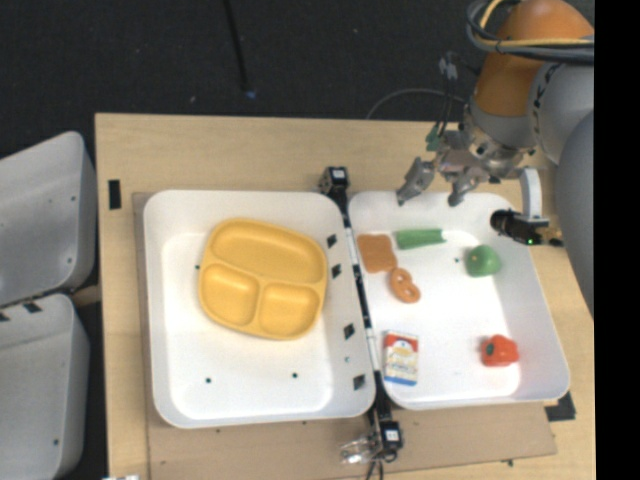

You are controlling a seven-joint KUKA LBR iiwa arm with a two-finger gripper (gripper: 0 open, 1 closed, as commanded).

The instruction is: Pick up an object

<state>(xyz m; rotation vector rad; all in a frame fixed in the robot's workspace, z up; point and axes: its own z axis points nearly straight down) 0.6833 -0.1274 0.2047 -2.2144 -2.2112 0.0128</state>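
Over the right white bin's (540, 308) far edge, the fingers (437, 184) hang spread open, gripping nothing, probably lining up on the long green plastic piece (418, 237) just below.

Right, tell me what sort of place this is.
Probably a robotics lab set up for grasping trials. A wooden bench bears two white bins clipped side by side, one holding a yellow divided plate, the other toy food like a pretzel. The arm's claw hangs open above them.
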